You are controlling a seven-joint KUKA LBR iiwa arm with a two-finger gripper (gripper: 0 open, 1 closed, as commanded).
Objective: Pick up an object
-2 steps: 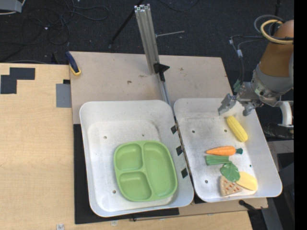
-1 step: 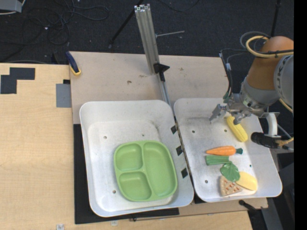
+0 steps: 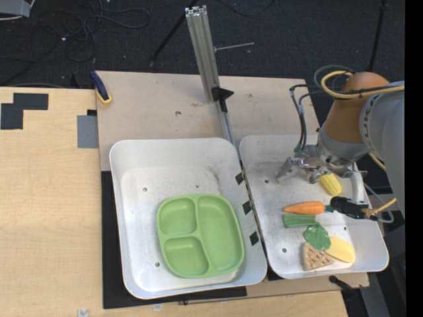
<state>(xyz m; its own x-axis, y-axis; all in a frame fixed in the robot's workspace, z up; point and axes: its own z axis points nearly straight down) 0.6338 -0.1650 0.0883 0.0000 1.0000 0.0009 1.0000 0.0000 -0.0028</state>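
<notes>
— Green was what I noticed first, on the left: a green divided tray (image 3: 198, 235) sat in the left bin (image 3: 132, 170) with nothing in its three sections. Was that what the arm was after?

— I'd say not. It was nowhere near it. The arm came in from the right, and its gripper (image 3: 310, 169) hung low over the far end of the right bin (image 3: 264, 177), above bare white floor.

— Had it got hold of anything?

— Not that I could see. Nothing sat between the fingers, but the fingers themselves were too small and too tangled with cables for me to tell whether they were spread or closed. By my reckoning the pick-up was not yet done and the whole grasp and lift were left.

— What was there to take?

— All toy food, lying flat in the right bin. A carrot (image 3: 305, 209) lay crosswise with a green stalk piece (image 3: 295, 220) just beside it. Nearer me were a green leafy piece (image 3: 316, 237), a waffle (image 3: 316, 259) and a yellow wedge (image 3: 340, 249), huddled close together, seemingly touching. A small yellow piece (image 3: 330, 184) lay just beside the gripper, to its right. That one looked the likeliest target, being closest.

— Easy to grab?

— Small, smooth and rounded, so I guessed it might slip.
</notes>
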